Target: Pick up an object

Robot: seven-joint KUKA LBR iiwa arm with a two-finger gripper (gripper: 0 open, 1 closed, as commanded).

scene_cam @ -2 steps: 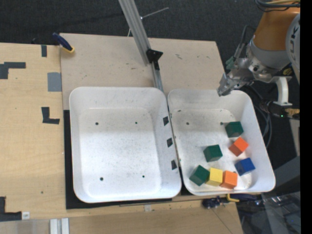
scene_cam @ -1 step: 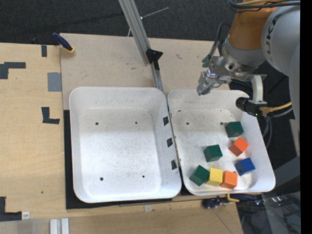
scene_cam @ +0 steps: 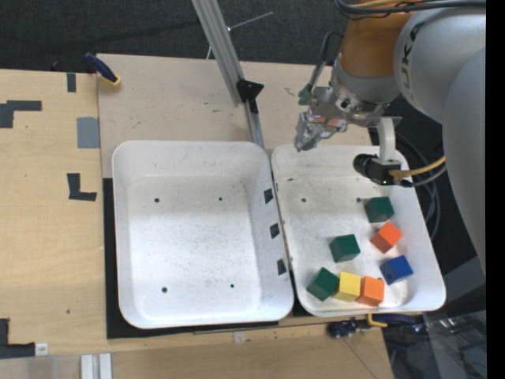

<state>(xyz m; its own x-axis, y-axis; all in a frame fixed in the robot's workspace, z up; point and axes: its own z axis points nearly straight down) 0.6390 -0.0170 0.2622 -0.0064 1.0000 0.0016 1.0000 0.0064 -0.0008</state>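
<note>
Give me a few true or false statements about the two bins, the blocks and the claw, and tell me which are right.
1. All the blocks lie in the right bin. True.
2. The claw hangs over the far edge of the right bin, apart from the blocks. True.
3. The yellow block sits alone at the far end of the bin. False: it lies at the near end, between a green block and an orange block.
4. There are two blue blocks. False: there is one blue block.
5. The left bin holds a red ball. False: no ball is in it.
</note>
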